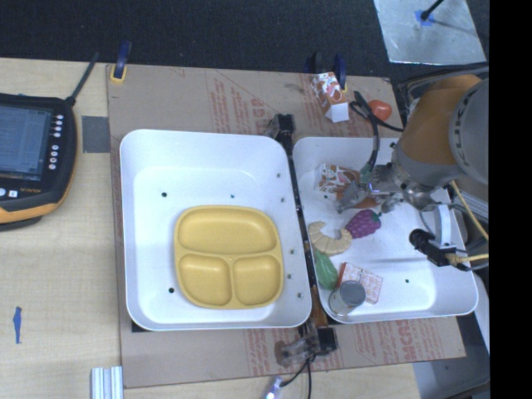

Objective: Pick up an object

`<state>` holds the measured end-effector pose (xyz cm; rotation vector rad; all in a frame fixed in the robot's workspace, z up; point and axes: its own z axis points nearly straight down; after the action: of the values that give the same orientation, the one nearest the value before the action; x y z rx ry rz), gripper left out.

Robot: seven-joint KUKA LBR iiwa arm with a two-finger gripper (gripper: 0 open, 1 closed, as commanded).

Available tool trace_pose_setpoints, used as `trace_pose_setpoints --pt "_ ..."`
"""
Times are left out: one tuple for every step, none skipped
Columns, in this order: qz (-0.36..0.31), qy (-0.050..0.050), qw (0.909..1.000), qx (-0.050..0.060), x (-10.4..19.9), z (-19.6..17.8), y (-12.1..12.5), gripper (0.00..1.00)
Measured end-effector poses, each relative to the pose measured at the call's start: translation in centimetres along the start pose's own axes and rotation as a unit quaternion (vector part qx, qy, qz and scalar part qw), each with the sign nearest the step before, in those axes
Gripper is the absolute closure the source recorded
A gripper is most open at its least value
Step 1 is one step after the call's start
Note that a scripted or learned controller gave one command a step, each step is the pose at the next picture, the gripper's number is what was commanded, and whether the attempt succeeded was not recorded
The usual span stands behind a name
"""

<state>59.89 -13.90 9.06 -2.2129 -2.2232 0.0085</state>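
Objects are lying in the right bin (449, 302): a grey can (350, 294) nearest its front rim, a croissant (331, 238) and purple grapes (362, 223) behind that. Farther back, the gripper (359, 191) is hovering beside the grapes; its grip I cannot tell.

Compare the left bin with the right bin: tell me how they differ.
The left bin holds one thing, a yellow divided tray; the right bin holds several small items, among them a purple grape bunch and a croissant. The arm reaches over the right bin, not the left bin. Both are shallow, white, and sit side by side.
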Motion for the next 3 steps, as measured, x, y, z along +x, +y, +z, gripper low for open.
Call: trace_pose_setpoints --pt "0.0 0.0 1.0 -0.001 1.5 0.0 -5.5 0.0" --pt "0.0 0.0 1.0 -0.003 -0.7 -0.1 -0.7 0.0" --pt "0.0 0.001 1.0 -0.002 2.0 -0.2 3.5 0.0"
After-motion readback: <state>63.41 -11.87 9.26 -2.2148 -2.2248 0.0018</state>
